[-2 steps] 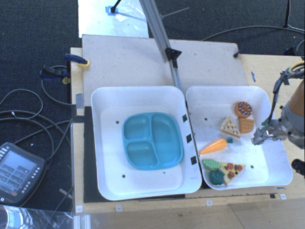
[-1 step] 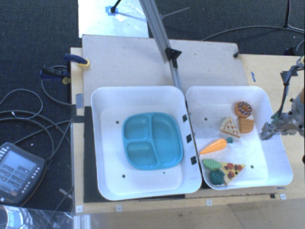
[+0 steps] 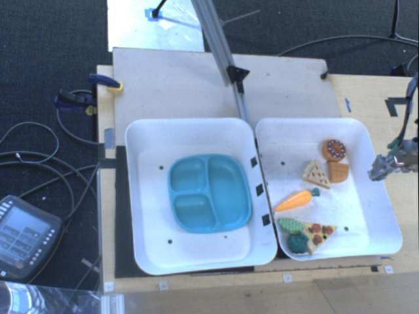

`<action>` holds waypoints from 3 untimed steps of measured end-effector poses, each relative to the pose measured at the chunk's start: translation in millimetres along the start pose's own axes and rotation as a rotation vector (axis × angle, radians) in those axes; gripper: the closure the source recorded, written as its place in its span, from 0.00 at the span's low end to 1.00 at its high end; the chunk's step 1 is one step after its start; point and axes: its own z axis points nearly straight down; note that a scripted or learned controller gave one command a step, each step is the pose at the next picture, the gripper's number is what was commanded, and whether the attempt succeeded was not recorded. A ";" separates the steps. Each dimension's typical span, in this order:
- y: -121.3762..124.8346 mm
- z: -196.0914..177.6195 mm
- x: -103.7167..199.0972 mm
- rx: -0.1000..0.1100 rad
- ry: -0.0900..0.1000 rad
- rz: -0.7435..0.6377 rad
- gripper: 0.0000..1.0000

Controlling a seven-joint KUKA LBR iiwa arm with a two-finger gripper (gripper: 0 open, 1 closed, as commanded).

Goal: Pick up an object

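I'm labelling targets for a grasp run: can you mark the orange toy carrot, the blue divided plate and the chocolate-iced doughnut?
orange toy carrot (image 3: 294, 201), camera view, middle of its body
blue divided plate (image 3: 211, 192), camera view, central ridge between compartments
chocolate-iced doughnut (image 3: 334, 150), camera view, its iced top

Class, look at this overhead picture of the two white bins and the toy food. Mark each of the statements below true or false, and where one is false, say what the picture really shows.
1. The blue divided plate lies in the left bin. True.
2. The toy carrot lies on the blue plate. False: it lies in the right bin, apart from the plate.
3. The doughnut lies nearer the far edge of its bin than the pizza slice does. True.
4. The gripper is holding the carrot. False: it is at the right bin's right rim, well away from the carrot, with nothing seen between its fingers.
5. All the toy food is in the right bin. True.
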 end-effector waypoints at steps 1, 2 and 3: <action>10.9 10.6 55.7 0.005 0.005 -0.005 1.00; 24.4 22.2 104.2 0.007 0.005 -0.004 1.00; 42.6 12.6 159.1 0.005 0.005 -0.006 1.00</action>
